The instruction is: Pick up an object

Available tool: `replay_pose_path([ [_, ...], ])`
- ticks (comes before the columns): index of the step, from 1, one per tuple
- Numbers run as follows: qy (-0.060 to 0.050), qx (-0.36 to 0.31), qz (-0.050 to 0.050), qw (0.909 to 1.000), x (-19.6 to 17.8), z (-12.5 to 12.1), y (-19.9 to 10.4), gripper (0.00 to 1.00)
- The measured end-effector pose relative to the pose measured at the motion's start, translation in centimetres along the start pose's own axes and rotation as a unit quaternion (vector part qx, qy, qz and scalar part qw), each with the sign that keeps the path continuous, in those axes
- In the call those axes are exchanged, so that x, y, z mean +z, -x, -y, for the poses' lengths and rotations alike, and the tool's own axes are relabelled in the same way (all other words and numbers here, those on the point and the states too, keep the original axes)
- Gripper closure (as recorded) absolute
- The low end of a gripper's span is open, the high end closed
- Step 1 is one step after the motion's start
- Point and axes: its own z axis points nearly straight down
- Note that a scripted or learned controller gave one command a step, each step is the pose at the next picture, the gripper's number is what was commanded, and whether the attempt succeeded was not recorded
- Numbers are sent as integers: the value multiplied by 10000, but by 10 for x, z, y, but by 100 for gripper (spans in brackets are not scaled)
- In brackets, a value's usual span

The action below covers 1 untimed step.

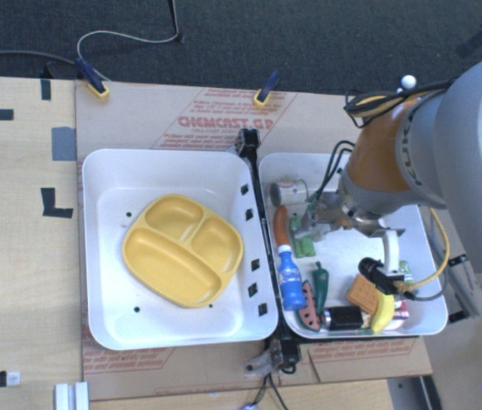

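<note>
Arm is reaching into the right bin (429,319), gripper (305,229) hovering over the clutter near the blue bottle (290,280); grip state unclear; next it's needing a descent onto one item.

Robot lab: clamped cardboard (224,122), taped bench (19,229), cables (130,37)

- Arm (433,143) cut off by the right edge, upper part out of frame.
- Far right part of the right bin (343,331) covered by the arm's wrist.
- Gripper (309,222) mostly buried under the wrist; finger state impossible to tell.
- Small green thing (304,247) just below the gripper, too small to identify.
- Items at the bin's lower right corner (378,301) piled together, overlapping, hard to separate.
</note>
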Motion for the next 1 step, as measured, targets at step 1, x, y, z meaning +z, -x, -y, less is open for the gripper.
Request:
replay_pose_path([
  [1,-51,3,14,10000,-85,49,-25,100],
])
